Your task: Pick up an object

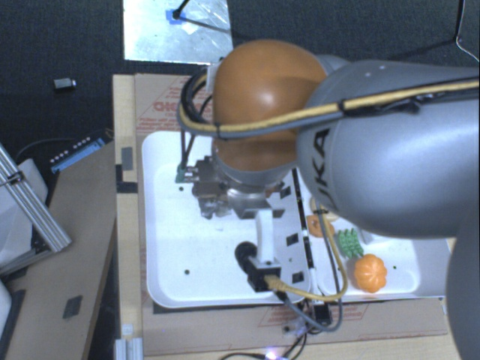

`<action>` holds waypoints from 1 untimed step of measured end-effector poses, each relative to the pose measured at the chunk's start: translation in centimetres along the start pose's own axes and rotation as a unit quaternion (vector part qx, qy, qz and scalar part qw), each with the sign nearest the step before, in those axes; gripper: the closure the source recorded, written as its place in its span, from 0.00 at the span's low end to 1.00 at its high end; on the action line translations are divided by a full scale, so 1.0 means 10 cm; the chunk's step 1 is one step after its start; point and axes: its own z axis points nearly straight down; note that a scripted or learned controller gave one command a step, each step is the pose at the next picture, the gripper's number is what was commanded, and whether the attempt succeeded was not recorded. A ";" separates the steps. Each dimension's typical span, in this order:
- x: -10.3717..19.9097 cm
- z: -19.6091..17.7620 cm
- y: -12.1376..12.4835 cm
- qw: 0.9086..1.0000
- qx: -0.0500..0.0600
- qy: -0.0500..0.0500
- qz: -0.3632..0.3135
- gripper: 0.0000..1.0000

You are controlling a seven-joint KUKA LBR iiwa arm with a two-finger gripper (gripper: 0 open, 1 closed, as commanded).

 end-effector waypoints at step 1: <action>-0.02 -0.09 0.65 1.000 -0.011 0.002 0.005 1.00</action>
